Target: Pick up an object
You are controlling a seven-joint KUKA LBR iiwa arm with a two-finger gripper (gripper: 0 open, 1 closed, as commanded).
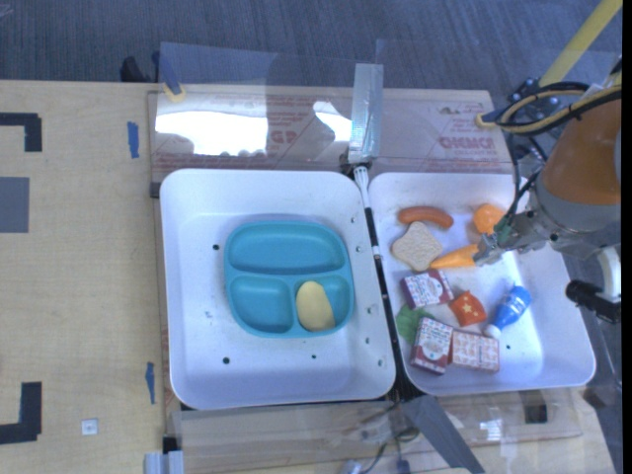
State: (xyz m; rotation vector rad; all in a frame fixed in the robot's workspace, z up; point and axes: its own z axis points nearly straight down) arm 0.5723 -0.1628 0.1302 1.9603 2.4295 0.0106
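The nearest clutter in the right bin (568, 363) is sitting at about six o'clock: two small cartons (454, 347) lying side by side. A third carton (426, 289) and a red piece (468, 309) are lying just beyond them, and a blue bottle (511, 306) is resting toward four o'clock. All of these are lying well apart from the tool, so a lift from the middle of the bin should not be disturbing them.

Farther in, the gripper (491, 248) is hanging low at the thick end of an orange carrot (452, 259), near the bin's centre. The carrot is pointing toward nine o'clock, with its tip touching or just beside a bread slice (418, 247). Judging from this, the carrot is looking like the target. A good grasp would be closing across its width, not along it, and rising straight up so that the bread is not being dragged along.

At twelve o'clock a sausage (426, 215) and a round orange piece (487, 216) are lying clear.

In the left bin (188, 294), a yellow lump (314, 306) is sitting in a teal tray (286, 250).

The wrist is covering the tool's tip, so I cannot tell whether it is gaping or closed, nor whether it is touching the carrot. A green scrap (405, 322) is peeking out from under the cartons, too hidden to name.
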